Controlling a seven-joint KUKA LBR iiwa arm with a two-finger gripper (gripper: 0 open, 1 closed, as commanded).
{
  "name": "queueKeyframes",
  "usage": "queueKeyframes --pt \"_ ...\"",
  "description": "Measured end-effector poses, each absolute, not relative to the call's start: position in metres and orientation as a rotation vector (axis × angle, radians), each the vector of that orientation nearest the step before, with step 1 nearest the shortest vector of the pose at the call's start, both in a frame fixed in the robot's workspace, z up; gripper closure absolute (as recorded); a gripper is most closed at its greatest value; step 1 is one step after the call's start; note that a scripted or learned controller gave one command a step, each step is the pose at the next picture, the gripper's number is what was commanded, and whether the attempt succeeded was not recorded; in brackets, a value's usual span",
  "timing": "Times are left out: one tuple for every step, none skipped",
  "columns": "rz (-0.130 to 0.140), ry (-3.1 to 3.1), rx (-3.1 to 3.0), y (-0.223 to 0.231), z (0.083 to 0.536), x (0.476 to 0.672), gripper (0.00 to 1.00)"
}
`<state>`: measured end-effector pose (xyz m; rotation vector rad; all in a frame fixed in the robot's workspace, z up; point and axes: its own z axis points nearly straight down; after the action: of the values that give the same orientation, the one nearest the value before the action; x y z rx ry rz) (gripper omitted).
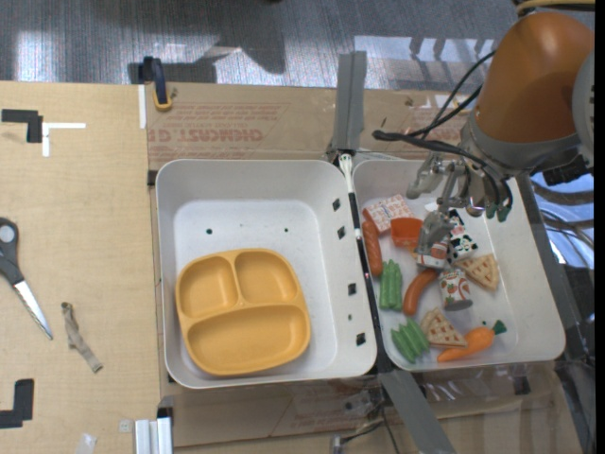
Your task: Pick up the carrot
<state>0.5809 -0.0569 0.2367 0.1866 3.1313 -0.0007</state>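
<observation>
Both bins [170, 253] are white. The divided plate [243, 310] in the left bin is yellow-orange. In the right bin, the carrot [470, 343] is orange with a green top, the pea pods [408, 340] are green, and one small block [462, 246] has black and white spots like a cow.

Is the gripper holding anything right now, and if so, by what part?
Cannot tell. The gripper hangs over the toy pile in the right bin, away from the carrot, which lies near the bin's front wall.
</observation>
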Motion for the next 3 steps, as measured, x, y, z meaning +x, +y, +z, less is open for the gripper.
queueKeyframes --pt "-0.002 2.975 1.003 -0.044 0.233 0.597 0.00" --pt "-0.002 2.813 1.391 -0.044 0.294 0.588 0.00" --pt "-0.004 2.744 1.531 -0.004 0.191 0.613 0.00"
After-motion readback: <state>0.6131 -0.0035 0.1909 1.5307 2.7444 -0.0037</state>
